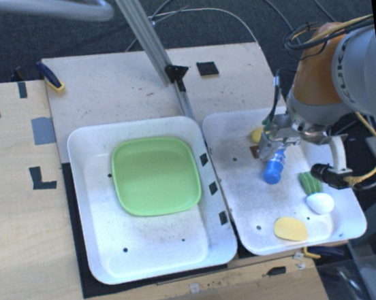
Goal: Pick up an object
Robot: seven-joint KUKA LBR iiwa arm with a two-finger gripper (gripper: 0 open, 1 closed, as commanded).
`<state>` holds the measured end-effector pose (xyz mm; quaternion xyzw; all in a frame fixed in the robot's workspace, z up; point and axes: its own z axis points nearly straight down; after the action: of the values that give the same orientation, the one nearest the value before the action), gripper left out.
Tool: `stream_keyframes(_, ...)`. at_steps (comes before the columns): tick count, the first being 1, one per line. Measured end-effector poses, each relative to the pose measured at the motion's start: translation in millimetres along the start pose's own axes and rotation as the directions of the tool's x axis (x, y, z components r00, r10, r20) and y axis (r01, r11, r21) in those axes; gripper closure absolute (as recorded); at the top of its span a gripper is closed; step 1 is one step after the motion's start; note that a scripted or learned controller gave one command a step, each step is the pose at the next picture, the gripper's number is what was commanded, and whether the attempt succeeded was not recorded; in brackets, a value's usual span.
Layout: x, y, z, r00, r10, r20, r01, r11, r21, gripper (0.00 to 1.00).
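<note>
My gripper (274, 147) hangs over the middle of the right bin (243, 193), reaching in from the right. A blue bottle-like cylinder (273, 169) lies tilted directly under the gripper's tip, its upper end meeting the tip. Whether it is gripped is hidden by the gripper body. A small yellow object (257, 134) peeks out at the gripper's left side, with a little brown piece (254, 151) just below it. Near the bin's right edge lie a green object (309, 182) and a white egg shape (320, 202). A flat yellow piece (290, 228) rests at the front.
The left bin (90, 213) holds a square green plate (156, 175). A grey pole (153, 44) slants down to the gap between the bins at the back. Cables (366, 170) loop beside the arm at the right edge of the right bin.
</note>
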<state>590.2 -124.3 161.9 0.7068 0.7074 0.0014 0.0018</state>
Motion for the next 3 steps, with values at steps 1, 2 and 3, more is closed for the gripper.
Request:
stream_keyframes(1, 10, 1, -57, 1.0, -0.001, 0.0, 0.001, 1.0, 0.0, 1.0)
stream_keyframes(2, 10, 2, -109, 1.0, 0.0, 0.0, 0.0, 1.0, 0.001, 1.0)
stream_keyframes(3, 63, -6, -91, 1.0, -0.004, -0.001, 0.004, 1.0, 0.006, 1.0)
